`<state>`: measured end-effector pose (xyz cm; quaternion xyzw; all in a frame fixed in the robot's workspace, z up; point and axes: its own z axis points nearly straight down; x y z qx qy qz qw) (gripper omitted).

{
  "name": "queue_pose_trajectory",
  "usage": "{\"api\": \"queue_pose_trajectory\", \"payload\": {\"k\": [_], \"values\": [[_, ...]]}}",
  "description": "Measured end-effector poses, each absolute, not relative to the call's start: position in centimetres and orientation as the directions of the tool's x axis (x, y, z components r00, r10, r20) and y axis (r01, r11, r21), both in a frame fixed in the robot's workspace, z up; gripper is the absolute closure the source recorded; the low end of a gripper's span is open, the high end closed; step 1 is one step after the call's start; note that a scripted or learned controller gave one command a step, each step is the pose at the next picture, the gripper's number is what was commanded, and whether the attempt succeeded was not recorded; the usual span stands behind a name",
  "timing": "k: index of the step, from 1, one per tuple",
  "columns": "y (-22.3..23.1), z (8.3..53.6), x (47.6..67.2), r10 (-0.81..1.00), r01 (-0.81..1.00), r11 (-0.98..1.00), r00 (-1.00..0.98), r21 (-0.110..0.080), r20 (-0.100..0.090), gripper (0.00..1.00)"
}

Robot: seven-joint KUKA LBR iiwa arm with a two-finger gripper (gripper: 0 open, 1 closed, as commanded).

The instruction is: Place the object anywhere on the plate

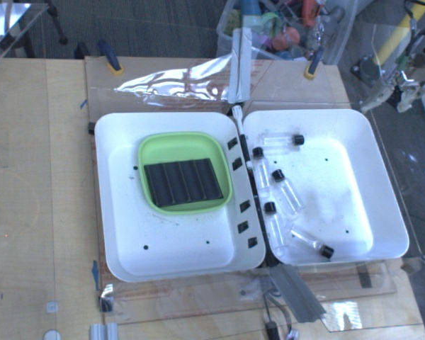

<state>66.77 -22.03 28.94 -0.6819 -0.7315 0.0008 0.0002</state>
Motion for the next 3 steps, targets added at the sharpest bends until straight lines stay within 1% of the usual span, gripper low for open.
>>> {"api": "queue_pose_trajectory", "payload": {"k": [1,2,3], "values": [[-17.9,25.0,66.7,0.999,0.999,0.034,-0.034,-0.002,0.0,0.0],[-22.4,33.4,66.5,0.999,0.999,-0.044,0.044,0.002,-0.002,0.0],[-18.8,28.2,66.7,0.993,0.993,-0.115,0.115,-0.003,0.0,0.0]]}}
